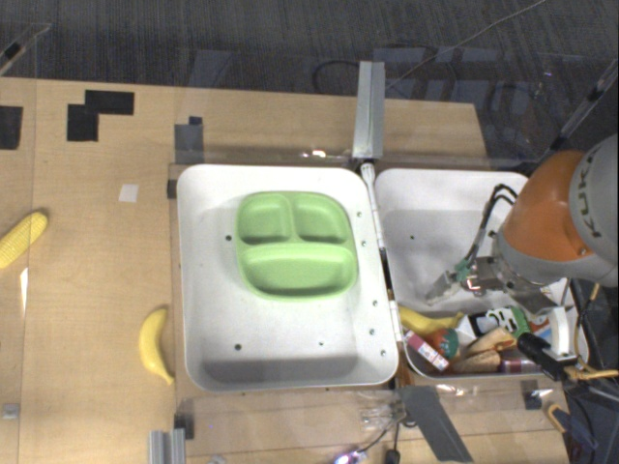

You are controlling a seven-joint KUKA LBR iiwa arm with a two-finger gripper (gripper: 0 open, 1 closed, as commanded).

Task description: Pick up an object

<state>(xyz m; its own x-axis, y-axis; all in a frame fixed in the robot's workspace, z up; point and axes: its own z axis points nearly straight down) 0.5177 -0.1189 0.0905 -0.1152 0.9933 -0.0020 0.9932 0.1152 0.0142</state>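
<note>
Several small objects (474,341) lay piled in the lower part of the right bin (426,216), among them a yellow banana-like piece (428,319) at the pile's left end. The gripper (462,280) hung just above this pile, at the right of the frame; whether its fingers were spread or closed, I cannot tell. The left bin (208,356) held a green divided plate (293,243). On the bench at lower left lay a banana (155,344), and further left a corn cob (21,239).

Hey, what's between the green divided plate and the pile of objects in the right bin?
In the camera view, bare white bin floor beside the green divided plate, then the two bins' adjoining rims, before the pile of objects.
</note>
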